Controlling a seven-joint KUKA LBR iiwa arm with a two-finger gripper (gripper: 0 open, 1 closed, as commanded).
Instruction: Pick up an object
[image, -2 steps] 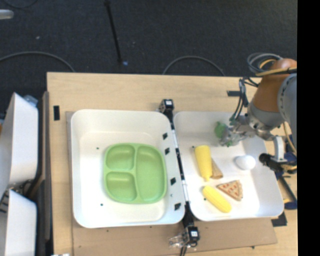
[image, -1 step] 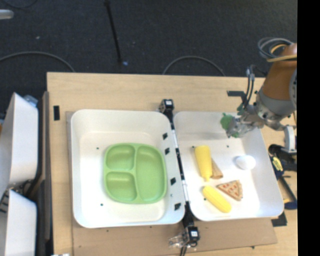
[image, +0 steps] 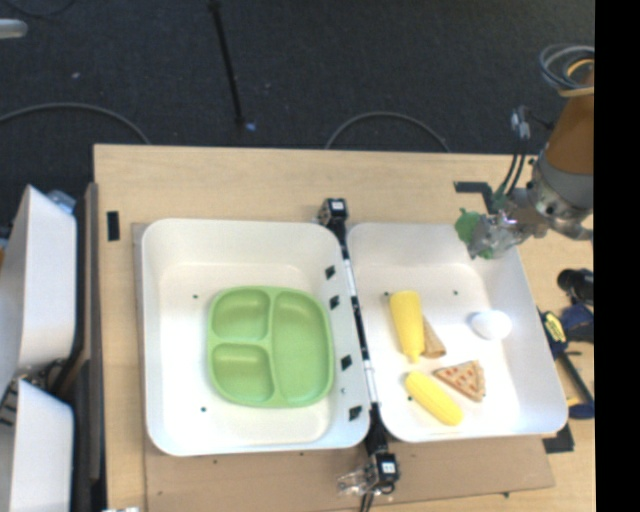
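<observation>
Candidate objects, right bin (image: 520, 300): one upright-lying yellow corn cob (image: 405, 322) near the bin's middle, with a small tan wedge (image: 432, 343) touching its right side; a second yellow corn cob (image: 434, 397), lying slantwise toward the near edge; a pizza slice (image: 462, 379), orange-red with a pale crust, just beside that second cob on its right; a small white egg-like piece (image: 490, 324) toward the right wall, apart from the rest. All five lie flat on the bin floor, none lifted. Gripper (image: 483, 235): positioned over the far right corner of the same bin, well apart from every item listed; a green patch shows at its tip, too small to identify as a held thing or as part of the tool, and whether the hand is released or clenched cannot be told. Arm (image: 565, 160): grey and orange, entering from the right. Left bin (image: 165, 260): contains one green divided tray (image: 270, 346) with three compartments, lying flat near its middle. Bench (image: 220, 180): pale wood, bearing both bins side by side. Progress, as judged: nothing on the bin floor has been grasped; selection, descent, closing and lift all appear to remain.
</observation>
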